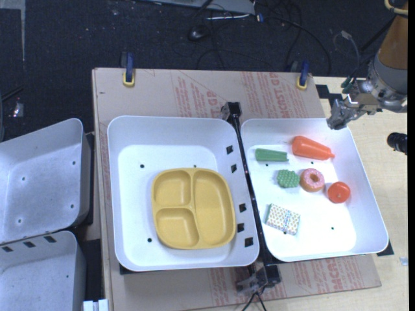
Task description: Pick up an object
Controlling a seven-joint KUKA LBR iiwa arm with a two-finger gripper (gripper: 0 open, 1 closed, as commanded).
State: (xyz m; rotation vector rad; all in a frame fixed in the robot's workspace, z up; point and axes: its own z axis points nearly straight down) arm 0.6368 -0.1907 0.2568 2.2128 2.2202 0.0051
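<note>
The right bin holds several small objects: an orange carrot, a green bar, a green knobbly piece, a pink ring donut, a red tomato and a patterned white packet. My gripper hangs over the bin's far right corner, above and to the right of the carrot, with nothing visibly held.
The left bin carries a yellow divided plate. Two clamps pin the cardboard base at the back. Spare white bins lie off the bench to the left. Cables run across the dark floor behind.
</note>
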